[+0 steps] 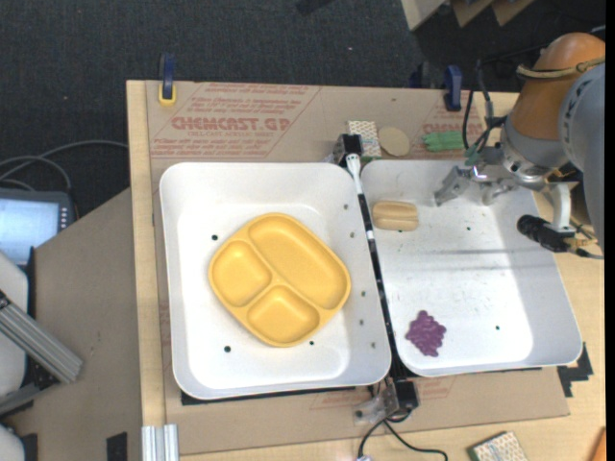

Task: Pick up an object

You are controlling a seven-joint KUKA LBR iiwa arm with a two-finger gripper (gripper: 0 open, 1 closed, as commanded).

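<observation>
A cardboard sheet (240, 113) printed with red lettering is lying under both white bins (183, 257), a blue clamp (168, 73) is gripping its far left edge, and a round tan disc (394, 141) is sitting beside a green piece (444, 142) along its far edge.

The table (240, 123) is a brown board printed with red lettering, filling the middle of the frame. Two shallow white bins sit on it side by side and touching, the left bin (183, 257) and the right bin (538, 325). Along the upper edge behind the bins lie a tan disc (394, 141) and a green item (443, 142), with blue clamps (168, 70) at the upper corners.
</observation>
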